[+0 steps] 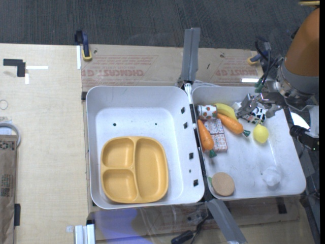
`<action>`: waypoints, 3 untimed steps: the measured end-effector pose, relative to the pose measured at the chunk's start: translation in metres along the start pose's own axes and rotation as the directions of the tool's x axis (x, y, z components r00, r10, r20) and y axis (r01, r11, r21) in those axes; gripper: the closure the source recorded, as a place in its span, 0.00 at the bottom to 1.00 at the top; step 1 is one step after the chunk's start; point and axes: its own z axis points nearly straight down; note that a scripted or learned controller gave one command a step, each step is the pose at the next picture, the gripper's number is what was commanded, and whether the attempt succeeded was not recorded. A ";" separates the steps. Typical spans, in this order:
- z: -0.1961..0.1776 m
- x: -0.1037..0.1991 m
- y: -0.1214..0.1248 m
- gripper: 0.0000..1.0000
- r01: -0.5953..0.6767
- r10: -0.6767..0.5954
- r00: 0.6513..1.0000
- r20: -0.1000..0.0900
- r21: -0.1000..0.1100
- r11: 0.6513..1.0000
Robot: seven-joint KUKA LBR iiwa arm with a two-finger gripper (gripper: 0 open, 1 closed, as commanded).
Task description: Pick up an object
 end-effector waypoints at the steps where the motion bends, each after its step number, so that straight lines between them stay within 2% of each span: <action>1: 0.114 -0.018 0.047 0.00 0.158 -0.158 0.988 0.000 0.000 0.988; 2: 0.019 -0.006 0.017 0.00 -0.100 0.100 0.995 0.000 -0.001 0.995; 3: 0.051 0.002 0.014 0.00 -0.048 0.048 0.999 0.000 0.000 0.999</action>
